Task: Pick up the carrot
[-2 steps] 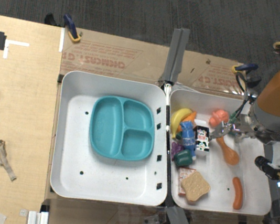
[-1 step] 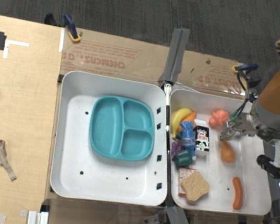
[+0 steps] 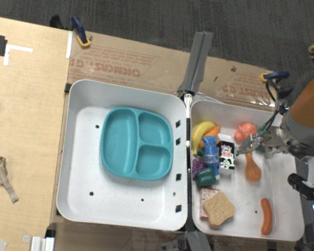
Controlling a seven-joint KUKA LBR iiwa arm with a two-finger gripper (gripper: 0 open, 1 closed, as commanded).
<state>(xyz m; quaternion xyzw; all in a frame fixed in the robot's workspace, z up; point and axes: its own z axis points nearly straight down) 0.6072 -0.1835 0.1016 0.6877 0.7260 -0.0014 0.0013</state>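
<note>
Carrot (image 3: 253,168): small toy piece, orange, stubby and tapered, smooth surface. Lies flat on the floor of the right bin (image 3: 288,233), upper-middle area, long axis running roughly up-down and slightly tilted, narrower end toward the top-left. Upper end sits right at the pincer (image 3: 253,145) tips; cannot tell if they touch. Just right of the black-and-white box (image 3: 227,154), below the pinkish-orange lump (image 3: 245,132), well apart from the red-orange sausage (image 3: 266,216) lower right. Not lifted.
</note>
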